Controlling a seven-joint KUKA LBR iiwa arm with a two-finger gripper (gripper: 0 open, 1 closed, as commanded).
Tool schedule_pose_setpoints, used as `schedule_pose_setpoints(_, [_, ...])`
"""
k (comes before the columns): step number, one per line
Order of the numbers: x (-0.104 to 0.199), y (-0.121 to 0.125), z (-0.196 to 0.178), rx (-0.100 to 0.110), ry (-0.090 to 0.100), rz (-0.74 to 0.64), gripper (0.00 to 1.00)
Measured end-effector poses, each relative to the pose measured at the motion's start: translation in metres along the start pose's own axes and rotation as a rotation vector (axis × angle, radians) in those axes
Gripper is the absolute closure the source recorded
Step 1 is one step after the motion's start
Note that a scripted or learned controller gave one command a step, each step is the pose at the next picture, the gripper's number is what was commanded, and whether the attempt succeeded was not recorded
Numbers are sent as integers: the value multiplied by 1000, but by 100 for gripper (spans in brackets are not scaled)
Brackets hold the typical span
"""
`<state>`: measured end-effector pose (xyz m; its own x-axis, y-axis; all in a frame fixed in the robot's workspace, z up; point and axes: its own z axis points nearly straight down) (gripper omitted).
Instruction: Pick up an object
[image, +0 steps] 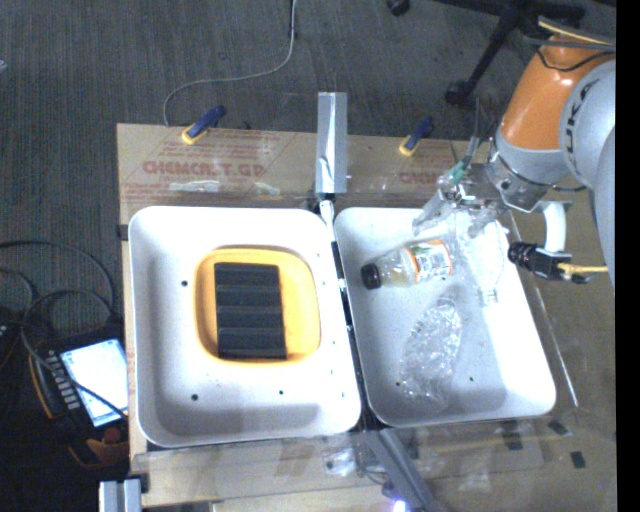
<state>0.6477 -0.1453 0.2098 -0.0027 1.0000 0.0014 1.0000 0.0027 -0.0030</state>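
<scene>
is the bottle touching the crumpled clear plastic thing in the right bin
Apart. The camera view shows bare white bin floor between the bottle and the crumpled clear plastic lying below it.

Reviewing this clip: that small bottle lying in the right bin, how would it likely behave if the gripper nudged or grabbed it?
The bottle lies on its side, so a nudge would probably roll it. It looks like clear plastic, so it is likely light and smooth, perhaps slipping from the fingers. Crumpled clear wrap nearby might drag along.

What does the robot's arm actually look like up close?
The arm is smooth and rounded, light grey with a broad orange band above the wrist and dark lettering on its casing. At its end sits a gripper of clear and metal parts.
</scene>
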Motion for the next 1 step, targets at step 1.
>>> schedule_pose_setpoints(1, [-12, 13, 107, -9, -6, -116, 0])
